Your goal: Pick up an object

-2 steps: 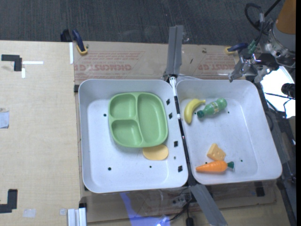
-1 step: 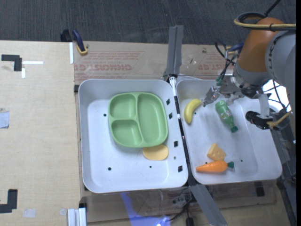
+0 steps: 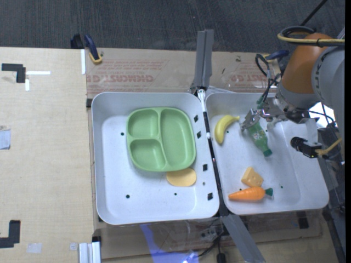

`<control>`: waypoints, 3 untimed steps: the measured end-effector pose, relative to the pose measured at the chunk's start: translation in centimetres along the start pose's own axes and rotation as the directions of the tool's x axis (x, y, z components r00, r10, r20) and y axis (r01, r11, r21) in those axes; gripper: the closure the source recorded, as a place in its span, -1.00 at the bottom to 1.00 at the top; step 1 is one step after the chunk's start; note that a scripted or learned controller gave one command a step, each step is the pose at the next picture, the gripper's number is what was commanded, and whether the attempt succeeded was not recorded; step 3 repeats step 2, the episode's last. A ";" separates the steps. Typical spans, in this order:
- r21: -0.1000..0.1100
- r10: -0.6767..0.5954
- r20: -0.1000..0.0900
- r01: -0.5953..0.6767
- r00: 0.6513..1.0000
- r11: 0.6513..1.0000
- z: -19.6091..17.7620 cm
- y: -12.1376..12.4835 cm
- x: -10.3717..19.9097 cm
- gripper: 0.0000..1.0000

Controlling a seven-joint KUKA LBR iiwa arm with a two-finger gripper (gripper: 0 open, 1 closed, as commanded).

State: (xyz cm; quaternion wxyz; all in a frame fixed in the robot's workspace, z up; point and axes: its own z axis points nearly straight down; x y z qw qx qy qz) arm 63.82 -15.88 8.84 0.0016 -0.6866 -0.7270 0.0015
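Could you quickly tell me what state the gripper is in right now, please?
Gripper: low in the right bin, right at the upper end of the green bottle; whether it is open, closed or gripping the bottle cannot be told.

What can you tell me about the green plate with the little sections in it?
The green plate is pale green and looks like smooth plastic, with rounded corners. Raised ridges split it into three compartments: one long one on the right side and two smaller ones on the left. It lies flat, right side up, in the upper middle of the left white bin, turned slightly askew. A flat yellow round piece sits at its lower edge, partly tucked under it.
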 end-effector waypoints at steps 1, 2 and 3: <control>0.002 0.003 0.000 -0.003 1.000 1.000 -0.7 -0.1 -0.2 1.00; 0.000 0.062 0.001 -0.062 0.998 0.998 -9.7 2.2 2.5 1.00; 0.000 0.062 0.001 -0.062 0.998 0.998 -9.7 2.2 2.5 1.00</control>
